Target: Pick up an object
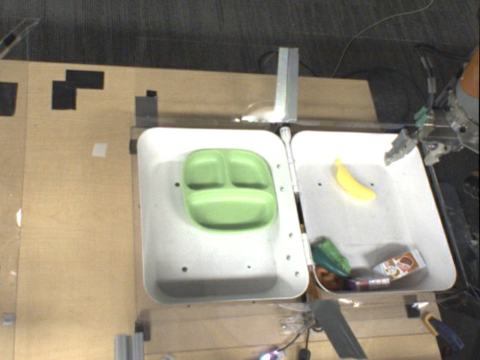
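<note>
A yellow banana (353, 183) lies in the upper middle of the right bin (420, 223). Along that bin's front edge sit a green crumpled item (330, 257), a brown and white carton (400, 264) and a thin purple stick (366, 282). My gripper (414, 151) hangs over the right bin's far right corner, to the right of the banana and apart from it. It is open, with nothing between its fingers (396, 149).
The left bin (161, 223) holds a green divided plate (228, 189). A metal post (288, 81) stands behind the seam between the bins. The arm enters past the right bin's rim, with cables on the dark floor behind.
</note>
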